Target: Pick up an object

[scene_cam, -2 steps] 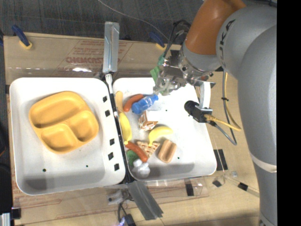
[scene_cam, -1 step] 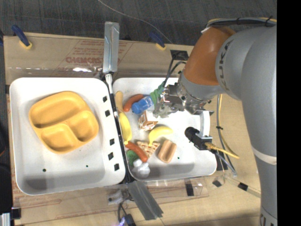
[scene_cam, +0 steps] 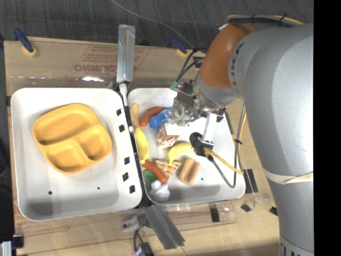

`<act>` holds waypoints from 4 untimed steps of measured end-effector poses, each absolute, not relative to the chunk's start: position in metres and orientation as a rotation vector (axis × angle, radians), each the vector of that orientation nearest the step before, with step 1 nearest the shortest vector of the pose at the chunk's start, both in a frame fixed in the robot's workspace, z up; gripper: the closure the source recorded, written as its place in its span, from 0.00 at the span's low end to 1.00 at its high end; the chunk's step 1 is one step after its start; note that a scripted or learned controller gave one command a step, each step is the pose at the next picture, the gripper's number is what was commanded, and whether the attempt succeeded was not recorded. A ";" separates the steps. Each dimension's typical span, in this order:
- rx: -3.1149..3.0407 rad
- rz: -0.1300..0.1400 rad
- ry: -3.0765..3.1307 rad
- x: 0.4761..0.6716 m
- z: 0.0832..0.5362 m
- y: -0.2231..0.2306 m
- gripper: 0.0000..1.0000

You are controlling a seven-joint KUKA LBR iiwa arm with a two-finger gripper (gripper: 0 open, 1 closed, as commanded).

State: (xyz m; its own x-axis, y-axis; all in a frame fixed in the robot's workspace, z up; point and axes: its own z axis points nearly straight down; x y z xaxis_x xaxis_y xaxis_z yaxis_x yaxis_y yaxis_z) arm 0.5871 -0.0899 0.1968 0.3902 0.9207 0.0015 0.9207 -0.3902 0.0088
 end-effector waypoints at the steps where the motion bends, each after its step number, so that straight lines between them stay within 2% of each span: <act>1: 2.843 -0.004 1.341 0.548 0.160 -0.151 1.00; 2: 2.880 -0.013 1.274 0.561 0.114 -0.170 1.00; 3: 2.543 0.007 1.845 0.479 0.093 -0.121 1.00; 4: 2.533 0.007 1.855 0.591 0.238 -0.093 1.00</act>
State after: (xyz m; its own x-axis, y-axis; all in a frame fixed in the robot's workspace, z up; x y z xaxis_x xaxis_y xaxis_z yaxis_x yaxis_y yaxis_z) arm 0.5913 -0.0927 0.2382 0.3018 0.9534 0.0019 0.9534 -0.3018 0.0046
